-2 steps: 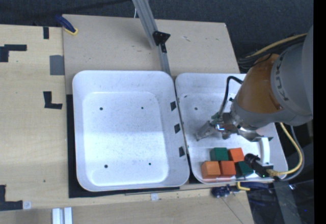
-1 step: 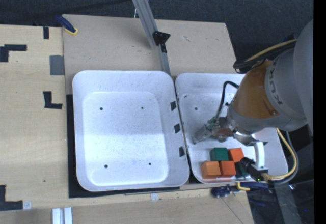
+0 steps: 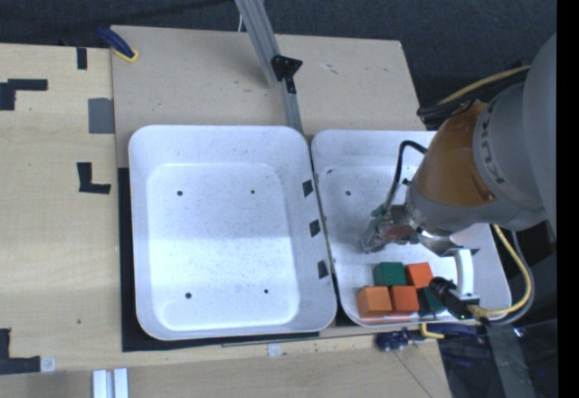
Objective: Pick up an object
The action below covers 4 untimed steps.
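Wrist housing of the arm (image 3: pixel 493 165), grey with the orange band, sits closest to the lens and covers much of the right bin (image 3: pixel 348 197). Going left to right: left bin (image 3: pixel 145 206) has nothing to pick, so candidates are all in the right bin's near corner: orange block (image 3: pixel 373 300), a second orange block (image 3: pixel 404 298), green block (image 3: pixel 391 273) behind them, third orange block (image 3: pixel 420 275), then a dark green piece (image 3: pixel 441 297) against the near-right rim. They are packed touching each other. Hand (image 3: pixel 384 233) hangs just behind the green block, over bare bin floor, nothing visibly between the fingers; whether it is wide or narrow, can't tell, the tips blur into a grey-red smudge. Risks as I read it: coming straight down from here likely closes on nothing, since it looks offset from the cluster; shifted toward the blocks, a finger could land on top of one rather than beside it, as there are no clear gaps; a finger may also shove neighbours into the rim or pinch two at once. The black cable (image 3: pixel 407 161) looping off the wrist could snag on a low move. Hard to make out: finger height above the floor, the dark green piece's shape, the blue thing (image 3: pixel 394 342) on the surface outside the bin, and whatever lies under the wrist.
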### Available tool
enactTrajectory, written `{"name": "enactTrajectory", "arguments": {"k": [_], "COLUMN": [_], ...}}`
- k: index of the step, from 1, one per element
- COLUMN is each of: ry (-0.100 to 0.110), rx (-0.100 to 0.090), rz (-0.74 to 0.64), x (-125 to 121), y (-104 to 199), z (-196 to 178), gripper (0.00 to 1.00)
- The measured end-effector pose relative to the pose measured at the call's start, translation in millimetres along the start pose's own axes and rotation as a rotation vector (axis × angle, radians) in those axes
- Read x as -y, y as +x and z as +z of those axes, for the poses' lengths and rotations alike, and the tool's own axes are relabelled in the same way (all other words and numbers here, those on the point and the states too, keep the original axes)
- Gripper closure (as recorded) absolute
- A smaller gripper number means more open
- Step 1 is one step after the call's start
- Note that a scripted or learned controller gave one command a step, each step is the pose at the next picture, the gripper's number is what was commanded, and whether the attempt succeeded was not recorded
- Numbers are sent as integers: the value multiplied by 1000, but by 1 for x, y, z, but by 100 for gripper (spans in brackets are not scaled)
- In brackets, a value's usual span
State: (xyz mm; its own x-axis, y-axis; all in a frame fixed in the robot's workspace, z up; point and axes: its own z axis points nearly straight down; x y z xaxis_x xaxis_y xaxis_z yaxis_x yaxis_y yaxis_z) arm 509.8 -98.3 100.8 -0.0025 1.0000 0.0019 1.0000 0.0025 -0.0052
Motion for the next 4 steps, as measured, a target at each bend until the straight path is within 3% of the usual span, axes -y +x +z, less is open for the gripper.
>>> {"name": "enactTrajectory", "arguments": {"k": [3,4], "ry": [-9,-5], "rx": [3,0], "rz": [0,-4], "x": [-14,-11], "y": [13,63], "z": [-145,-151], "gripper": [100,100]}}
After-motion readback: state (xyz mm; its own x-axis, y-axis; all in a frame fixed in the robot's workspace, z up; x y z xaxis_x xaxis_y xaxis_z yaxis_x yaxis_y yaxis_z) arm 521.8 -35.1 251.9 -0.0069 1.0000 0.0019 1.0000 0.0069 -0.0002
